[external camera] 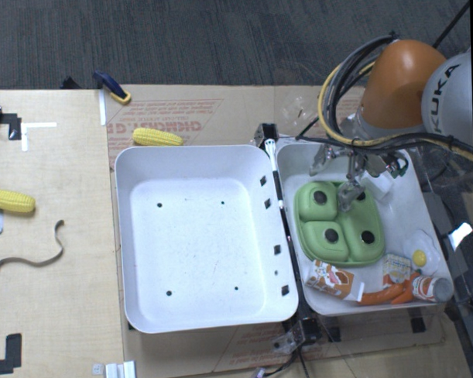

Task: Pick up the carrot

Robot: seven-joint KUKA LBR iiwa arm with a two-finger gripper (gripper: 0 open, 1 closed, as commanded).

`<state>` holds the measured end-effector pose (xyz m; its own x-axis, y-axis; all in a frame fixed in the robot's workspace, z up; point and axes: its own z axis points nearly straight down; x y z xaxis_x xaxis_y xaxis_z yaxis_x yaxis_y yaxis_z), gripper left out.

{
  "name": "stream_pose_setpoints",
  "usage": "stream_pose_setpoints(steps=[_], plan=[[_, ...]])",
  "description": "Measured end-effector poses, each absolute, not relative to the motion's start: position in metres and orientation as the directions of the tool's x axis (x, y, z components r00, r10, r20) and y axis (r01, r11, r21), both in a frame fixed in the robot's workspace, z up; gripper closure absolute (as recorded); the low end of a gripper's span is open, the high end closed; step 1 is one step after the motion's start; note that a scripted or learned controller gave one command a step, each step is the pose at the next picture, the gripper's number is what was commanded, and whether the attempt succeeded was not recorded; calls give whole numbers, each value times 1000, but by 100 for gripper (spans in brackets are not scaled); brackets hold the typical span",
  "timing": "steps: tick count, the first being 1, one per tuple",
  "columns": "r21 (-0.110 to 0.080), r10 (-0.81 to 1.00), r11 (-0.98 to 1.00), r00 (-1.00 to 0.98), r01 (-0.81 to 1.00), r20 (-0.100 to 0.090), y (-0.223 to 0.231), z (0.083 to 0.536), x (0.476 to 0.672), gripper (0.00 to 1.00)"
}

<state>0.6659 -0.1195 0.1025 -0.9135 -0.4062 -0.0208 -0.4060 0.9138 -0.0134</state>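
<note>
The carrot [382, 296] is orange and lies flat along the near wall of the right bin [428, 209], toward its near right corner. My gripper [348, 194] hangs from the grey wrist over the far part of that bin, just above the top edge of a green moulded block [338, 226]. The carrot is well clear of the gripper, toward the near side of the bin and slightly to the right. Nothing is seen held.
A printed packet [330, 279] lies left of the carrot; a small bottle [430, 288] and a yellow-capped item [418, 258] lie to its right. The left bin [197, 166] adjoins. Two corn cobs [157, 137] [11, 201] lie on the bench outside.
</note>
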Motion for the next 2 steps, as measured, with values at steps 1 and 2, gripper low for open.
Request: stream_pose_setpoints(steps=[1, 2], plan=[[-24, -287, 958, -958, -287, -16, -106, 103, 663, 0], [-27, -210, 977, -978, -209, -17, -107, 103, 664, 0]])
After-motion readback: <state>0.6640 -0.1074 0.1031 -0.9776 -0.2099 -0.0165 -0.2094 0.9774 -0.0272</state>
